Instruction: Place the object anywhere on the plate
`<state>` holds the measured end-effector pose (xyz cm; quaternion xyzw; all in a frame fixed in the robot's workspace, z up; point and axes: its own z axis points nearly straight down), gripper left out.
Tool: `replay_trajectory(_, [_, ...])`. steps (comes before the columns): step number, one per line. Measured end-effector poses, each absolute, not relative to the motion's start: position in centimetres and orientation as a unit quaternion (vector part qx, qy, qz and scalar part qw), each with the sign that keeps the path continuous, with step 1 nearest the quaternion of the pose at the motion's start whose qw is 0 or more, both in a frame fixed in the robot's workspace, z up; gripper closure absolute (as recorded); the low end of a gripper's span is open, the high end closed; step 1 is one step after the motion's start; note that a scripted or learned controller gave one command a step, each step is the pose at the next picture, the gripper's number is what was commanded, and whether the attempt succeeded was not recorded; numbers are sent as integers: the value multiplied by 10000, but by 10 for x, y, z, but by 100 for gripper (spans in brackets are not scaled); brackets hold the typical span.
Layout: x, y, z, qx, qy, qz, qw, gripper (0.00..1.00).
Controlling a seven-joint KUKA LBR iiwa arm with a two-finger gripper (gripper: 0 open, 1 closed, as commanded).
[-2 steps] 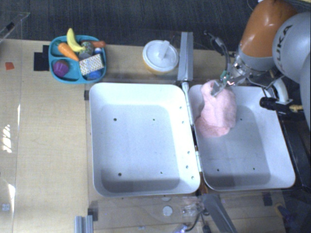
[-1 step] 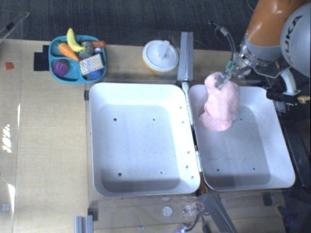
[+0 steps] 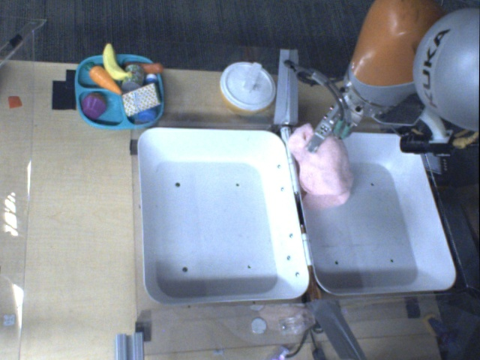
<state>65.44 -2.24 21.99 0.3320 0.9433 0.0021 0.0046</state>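
Bins first: left bin (image 3: 214, 212) bare, right bin (image 3: 390, 231) carrying a pink cloth (image 3: 324, 172) bunched against its left wall, near the back corner. We take the cloth as the task's object. Arm (image 3: 420, 51) reaches over the right bin's back rim, gripper (image 3: 321, 136) low at the cloth's top edge, apparently to lift it; we cannot tell its state. Behind the left bin sit a blue tray (image 3: 81, 105) of toy food and a white lid (image 3: 248, 86). We see no obvious plate near the cloth, so placing looks not yet done.
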Motion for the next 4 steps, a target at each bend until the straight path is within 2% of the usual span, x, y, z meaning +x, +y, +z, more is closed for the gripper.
replay_trajectory(1, [629, 23, 214, 1374, 9905, 19, 49, 100])
replay_trajectory(2, [609, 63, 229, 14, 10000, 18, 61, 100])
replay_trajectory(3, [584, 108, 228, -12, 10000, 19, 43, 100])
replay_trajectory(4, [584, 108, 228, -10, 10000, 18, 45, 0])
